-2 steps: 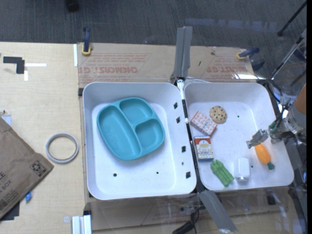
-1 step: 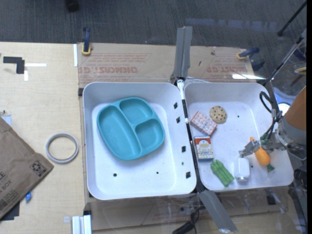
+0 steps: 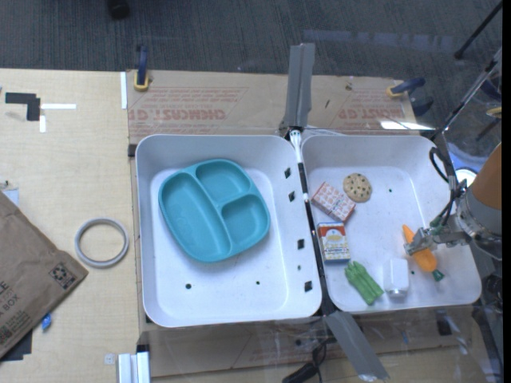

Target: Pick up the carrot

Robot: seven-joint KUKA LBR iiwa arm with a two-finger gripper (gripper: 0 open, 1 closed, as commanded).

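The carrot (image 3: 426, 261) is small and orange with a green tip, and it lies at a slant near the right side of the right bin (image 3: 383, 178). My gripper (image 3: 421, 246) reaches in from the right and sits directly over the carrot's middle. Orange shows on both sides of it, with one end at the upper left and the thicker part at the lower right. The carrot appears to rest on the bin floor.
The right bin also holds a cookie (image 3: 357, 187), a red-and-white box (image 3: 333, 202), a second small box (image 3: 334, 242), a green vegetable (image 3: 363, 282) and a white piece (image 3: 397, 278) just left of the carrot. A teal divided plate (image 3: 214, 210) lies in the left bin (image 3: 152, 238).
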